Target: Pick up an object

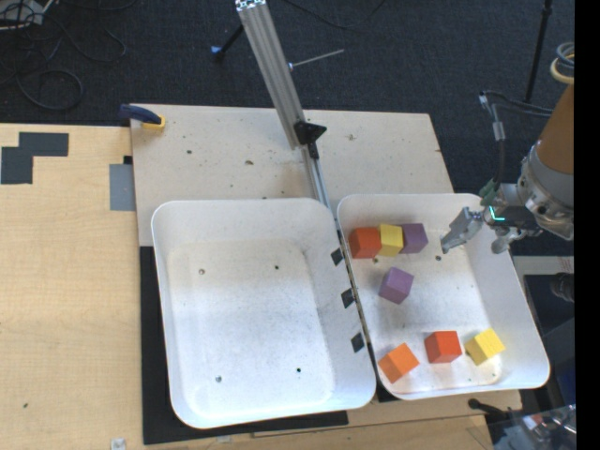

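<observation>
Saw pincer (477,232) over right bin (525,317), fingers apart, holding nothing. Purple cube (413,237) nearest, just left; yellow (391,239), red (366,243) beyond. Lower purple cube (396,285) down-left. Orange (399,361), red (442,347), yellow (485,346) farthest below.

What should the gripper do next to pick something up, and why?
Probably swing left and lower toward the purple cube. The gripper hovers over the right bin holding nothing, and that cube, at the end of the row beside the yellow cube, lies nearest it.
</observation>
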You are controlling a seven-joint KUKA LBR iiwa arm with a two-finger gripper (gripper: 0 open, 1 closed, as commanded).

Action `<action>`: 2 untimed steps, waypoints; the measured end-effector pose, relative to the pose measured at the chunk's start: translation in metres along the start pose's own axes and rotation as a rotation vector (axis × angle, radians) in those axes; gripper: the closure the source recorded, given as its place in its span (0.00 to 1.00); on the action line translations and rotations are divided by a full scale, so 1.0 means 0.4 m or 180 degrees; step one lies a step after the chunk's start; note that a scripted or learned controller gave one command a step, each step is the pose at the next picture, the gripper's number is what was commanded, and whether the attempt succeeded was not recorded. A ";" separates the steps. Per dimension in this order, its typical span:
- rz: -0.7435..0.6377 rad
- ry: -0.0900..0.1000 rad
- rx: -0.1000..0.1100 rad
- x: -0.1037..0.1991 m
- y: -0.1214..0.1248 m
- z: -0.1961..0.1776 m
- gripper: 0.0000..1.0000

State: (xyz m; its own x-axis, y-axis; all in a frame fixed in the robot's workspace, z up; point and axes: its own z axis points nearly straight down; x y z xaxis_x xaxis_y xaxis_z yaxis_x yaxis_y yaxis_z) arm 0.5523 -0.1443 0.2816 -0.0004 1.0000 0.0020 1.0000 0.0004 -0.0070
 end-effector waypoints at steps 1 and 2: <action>0.0006 -0.0003 -0.0011 -0.002 0.000 -0.004 0.00; 0.0005 -0.0001 0.0003 0.007 0.007 0.107 0.00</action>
State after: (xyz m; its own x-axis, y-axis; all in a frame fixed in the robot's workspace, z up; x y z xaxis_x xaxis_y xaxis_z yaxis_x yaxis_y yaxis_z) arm 0.5548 -0.1413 0.2389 0.0012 1.0000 0.0017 1.0000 -0.0012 -0.0078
